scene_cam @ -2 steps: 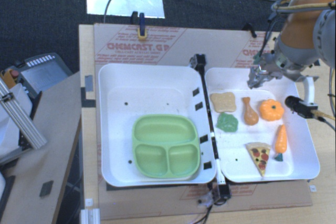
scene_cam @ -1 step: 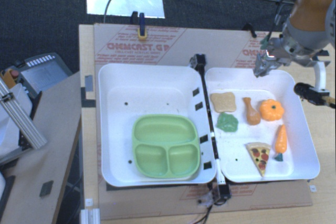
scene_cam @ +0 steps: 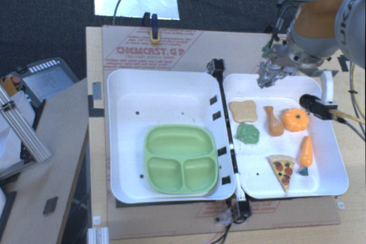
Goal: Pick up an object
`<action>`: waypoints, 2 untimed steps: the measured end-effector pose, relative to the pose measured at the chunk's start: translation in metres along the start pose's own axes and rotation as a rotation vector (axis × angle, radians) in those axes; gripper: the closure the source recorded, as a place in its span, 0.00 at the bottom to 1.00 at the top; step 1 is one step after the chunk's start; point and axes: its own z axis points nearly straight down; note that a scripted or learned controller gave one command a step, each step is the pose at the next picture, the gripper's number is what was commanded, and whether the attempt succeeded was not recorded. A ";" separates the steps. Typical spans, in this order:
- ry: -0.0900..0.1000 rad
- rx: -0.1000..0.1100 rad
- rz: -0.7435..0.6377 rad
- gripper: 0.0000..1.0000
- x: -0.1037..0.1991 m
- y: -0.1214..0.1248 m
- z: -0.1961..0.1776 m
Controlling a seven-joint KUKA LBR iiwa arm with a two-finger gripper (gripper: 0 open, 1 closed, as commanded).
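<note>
Cardboard point(scene_cam: 150, 50) printed "CHEMCAST GP", claw point(scene_cam: 267, 78) above bin point(scene_cam: 320, 180)

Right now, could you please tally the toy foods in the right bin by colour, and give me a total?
Orange: 2, the pumpkin and the carrot
Tan or brown: 2, the bread slice and the drumstick
Green: 1, the leafy piece
Mixed colours: 1, the pizza slice
Total: 6
</note>
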 end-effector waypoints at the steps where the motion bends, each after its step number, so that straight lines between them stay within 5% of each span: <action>1: -0.001 0.002 0.002 1.00 0.037 -0.021 0.005; 2: 0.000 0.004 0.001 1.00 0.085 -0.049 0.019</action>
